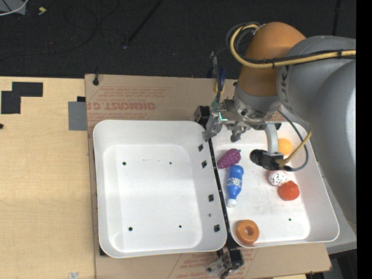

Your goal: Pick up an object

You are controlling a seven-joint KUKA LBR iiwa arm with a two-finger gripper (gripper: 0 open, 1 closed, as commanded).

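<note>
Blue bottle (235,183) lying lengthwise, cap toward the camera (slightly tilted), gripper (223,128) above, its grip unreadable

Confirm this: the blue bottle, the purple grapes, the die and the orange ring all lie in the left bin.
Wrong on the bin. The camera view shows the blue bottle, the purple grapes, the die and the orange ring all lying in the right bin, not the left one.

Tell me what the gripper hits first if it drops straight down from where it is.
Probably the purple object, which lies just below the gripper near the bin's left wall; depth is unclear, so it might land on bare floor beside it.
</note>
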